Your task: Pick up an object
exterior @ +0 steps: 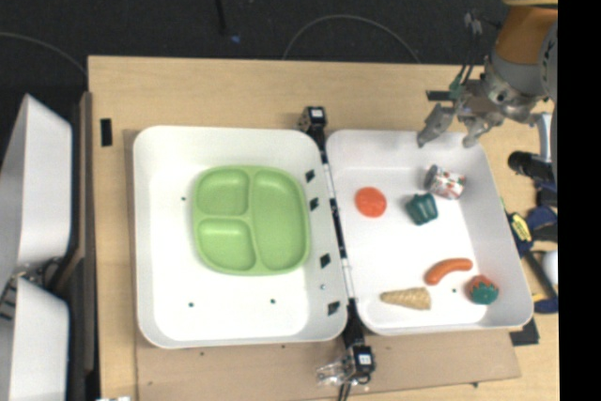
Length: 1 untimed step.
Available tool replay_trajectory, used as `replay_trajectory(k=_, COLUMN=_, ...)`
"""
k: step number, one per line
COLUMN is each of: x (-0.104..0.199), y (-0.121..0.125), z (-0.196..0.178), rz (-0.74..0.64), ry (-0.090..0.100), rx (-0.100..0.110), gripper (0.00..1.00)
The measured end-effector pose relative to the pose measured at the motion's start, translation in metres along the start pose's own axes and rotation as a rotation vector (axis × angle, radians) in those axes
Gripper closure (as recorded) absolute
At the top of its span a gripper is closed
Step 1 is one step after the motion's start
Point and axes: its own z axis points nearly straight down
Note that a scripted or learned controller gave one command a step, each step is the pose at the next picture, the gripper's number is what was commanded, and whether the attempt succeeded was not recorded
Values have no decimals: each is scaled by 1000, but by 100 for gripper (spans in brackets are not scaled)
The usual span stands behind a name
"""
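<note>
A: Well, from the one camera above the bench (235, 94), where was the hand (452, 133)?

B: It hung over the far rim of the right bin (399, 272), its two fingers spread apart with nothing between them. The arm (522, 23) stood just behind it at the right.

A: And what was there to pick?

B: All of it lay in that right bin. A small silver can (444, 182) lay on its side nearest the hand, a dark green pepper (422, 209) just beside it, a red-orange round piece (370, 202) toward the middle divider. Near the front were an orange sausage (448, 270), a tan cone (407, 299) and a small red and green piece (483, 290).

A: The left bin?

B: It held a green divided plate (252, 220), well apart from the hand.

A: How would you have gone about the grasp?

B: I judged the can the shortest reach, but it sat close to the pepper, so the fingers needed to straddle it across its narrow width and come straight down. The red-orange piece stood clear of its neighbours and looked the safer choice
</note>
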Motion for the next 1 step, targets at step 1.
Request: replay_trajectory(k=1, x=1, y=3, z=-11, rz=-3, ry=-4, rx=-14, gripper=0)
